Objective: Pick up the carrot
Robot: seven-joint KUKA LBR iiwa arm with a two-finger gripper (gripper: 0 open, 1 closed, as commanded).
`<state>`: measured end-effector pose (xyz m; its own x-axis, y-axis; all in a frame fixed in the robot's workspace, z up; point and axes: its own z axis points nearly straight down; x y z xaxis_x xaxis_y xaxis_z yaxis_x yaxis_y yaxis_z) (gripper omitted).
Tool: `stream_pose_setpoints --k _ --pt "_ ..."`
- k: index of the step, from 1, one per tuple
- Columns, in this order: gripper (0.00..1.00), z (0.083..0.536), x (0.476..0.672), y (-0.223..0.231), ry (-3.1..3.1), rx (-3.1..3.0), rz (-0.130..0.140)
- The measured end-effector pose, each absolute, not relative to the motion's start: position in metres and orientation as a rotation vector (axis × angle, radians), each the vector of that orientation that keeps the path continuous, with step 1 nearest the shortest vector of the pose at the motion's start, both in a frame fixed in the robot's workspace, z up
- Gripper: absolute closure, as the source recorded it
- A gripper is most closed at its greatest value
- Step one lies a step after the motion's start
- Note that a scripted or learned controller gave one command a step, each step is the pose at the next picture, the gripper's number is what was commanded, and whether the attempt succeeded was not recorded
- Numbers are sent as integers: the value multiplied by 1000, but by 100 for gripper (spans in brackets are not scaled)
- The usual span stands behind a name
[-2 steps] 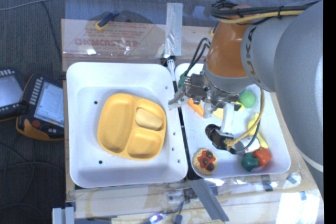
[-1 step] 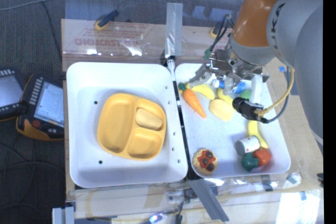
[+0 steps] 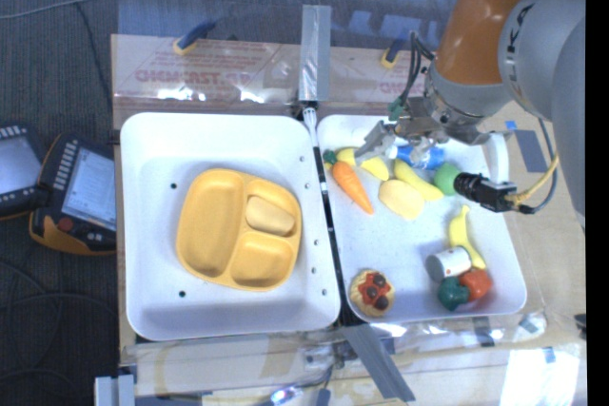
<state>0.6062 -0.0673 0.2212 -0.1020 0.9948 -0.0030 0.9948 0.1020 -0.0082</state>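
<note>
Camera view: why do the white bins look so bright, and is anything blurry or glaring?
In the camera view, overhead light washes out the left bin and right bin walls; glare streaks the clear plastic sheet behind them. The carrot is sharp enough, but the gripper above the toys is dim and soft, its detail hard to read.

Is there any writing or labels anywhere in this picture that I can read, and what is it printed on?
Red lettering on the cardboard sheet behind the bins: blurred behind glare, unreadable.
"K", a dark letter partly in view, on the grey arm beside its orange band; the rest is cut off.
Screen of the handheld pendant left of the bench: too small to read.
Yellow tray, carrot and other toy foods: no text seen.
</note>
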Motion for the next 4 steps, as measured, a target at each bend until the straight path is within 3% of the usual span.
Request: stream_pose_setpoints --k 1,2,3,4 --pt "100 226 606 -67 -2327 -2099 22" --pt "0 226 606 -67 -2328 -2099 23" --pt "0 179 600 -61 -2294 -2140 12" --pt "0 97 585 -100 -2438 -1982 -1"
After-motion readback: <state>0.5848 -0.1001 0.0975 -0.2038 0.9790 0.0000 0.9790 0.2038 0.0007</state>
